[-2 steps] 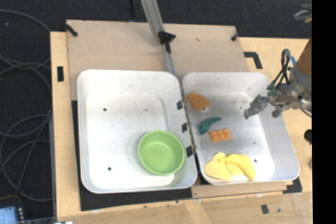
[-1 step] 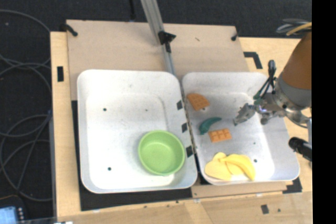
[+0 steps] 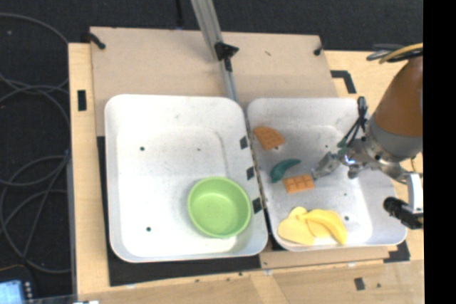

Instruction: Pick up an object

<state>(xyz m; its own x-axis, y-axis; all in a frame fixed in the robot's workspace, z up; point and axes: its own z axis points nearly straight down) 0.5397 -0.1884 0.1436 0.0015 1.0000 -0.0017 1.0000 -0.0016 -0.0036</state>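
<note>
The picking up is not done yet. Nothing is lifted, and all the things lie flat in the bins on the table [image 3: 178,60].

The claw [image 3: 329,164] is low inside the right bin [image 3: 313,110], at the end of the grey arm [image 3: 399,110] with the orange band. It looks like nothing is between its fingers. I cannot tell if the claw is spread or closed, because it is small and blurry here.

Just beside the claw, to its left and a bit lower, lies an orange block [image 3: 298,184]. It may be almost touching the claw tip, but I cannot be sure. A little further left is a small teal thing [image 3: 284,168]. Up and to the left is an orange-brown piece [image 3: 268,137]. Below the claw, near the front wall of the bin, sit the yellow bananas [image 3: 313,226].

Well apart to the left, in the left bin [image 3: 142,124], sits a green bowl [image 3: 219,206].

I think the orange block is the easiest one to take, since it is closest. What is left is to close on a thing and lift it.
</note>
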